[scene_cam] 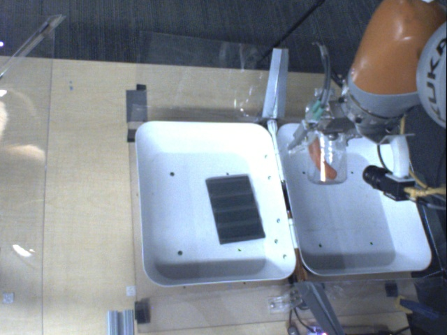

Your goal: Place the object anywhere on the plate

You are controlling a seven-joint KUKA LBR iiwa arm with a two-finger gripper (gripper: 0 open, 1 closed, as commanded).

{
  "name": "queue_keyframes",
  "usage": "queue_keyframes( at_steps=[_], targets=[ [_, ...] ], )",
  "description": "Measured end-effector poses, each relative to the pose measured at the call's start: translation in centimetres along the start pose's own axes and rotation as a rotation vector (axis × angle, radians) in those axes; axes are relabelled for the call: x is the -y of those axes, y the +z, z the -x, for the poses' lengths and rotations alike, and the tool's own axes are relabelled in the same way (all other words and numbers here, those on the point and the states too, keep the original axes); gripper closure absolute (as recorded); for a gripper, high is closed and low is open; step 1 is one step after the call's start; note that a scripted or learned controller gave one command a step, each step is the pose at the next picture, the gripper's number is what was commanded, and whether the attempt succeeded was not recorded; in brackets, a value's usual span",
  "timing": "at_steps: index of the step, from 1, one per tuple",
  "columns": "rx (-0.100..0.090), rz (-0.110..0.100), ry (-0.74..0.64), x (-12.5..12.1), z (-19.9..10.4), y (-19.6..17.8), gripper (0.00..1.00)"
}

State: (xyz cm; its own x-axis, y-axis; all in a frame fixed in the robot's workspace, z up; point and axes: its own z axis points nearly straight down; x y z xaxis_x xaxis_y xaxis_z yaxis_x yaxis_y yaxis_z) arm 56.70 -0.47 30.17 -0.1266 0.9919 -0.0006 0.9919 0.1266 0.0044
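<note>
Dark ridged plate [235, 209] lies in left bin [160, 159]; orange object [328, 160] over right bin [391, 236]

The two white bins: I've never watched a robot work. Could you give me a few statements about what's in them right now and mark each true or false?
1. A dark ribbed plate lies in the left bin. True.
2. The gripper is over the left bin. False: it is over the right bin.
3. An orange object sits at the gripper. True.
4. The orange object already lies on the plate. False: it is across the divide, in the right bin's area.
</note>
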Motion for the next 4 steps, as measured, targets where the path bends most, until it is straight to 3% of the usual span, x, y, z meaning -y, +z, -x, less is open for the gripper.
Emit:
queue_keyframes(
  at_steps=[1,2,3,4],
  targets=[
    [-0.001,0.002,-0.066,5.3,-6.0,-2.2,1.00],
    [0.000,0.006,-0.109,7.2,-4.9,-11.0,1.00],
    [-0.001,0.002,-0.159,6.6,-10.8,-10.5,1.00],
    [0.000,0.008,-0.169,6.4,-10.9,-11.6,1.00]
  ],
)
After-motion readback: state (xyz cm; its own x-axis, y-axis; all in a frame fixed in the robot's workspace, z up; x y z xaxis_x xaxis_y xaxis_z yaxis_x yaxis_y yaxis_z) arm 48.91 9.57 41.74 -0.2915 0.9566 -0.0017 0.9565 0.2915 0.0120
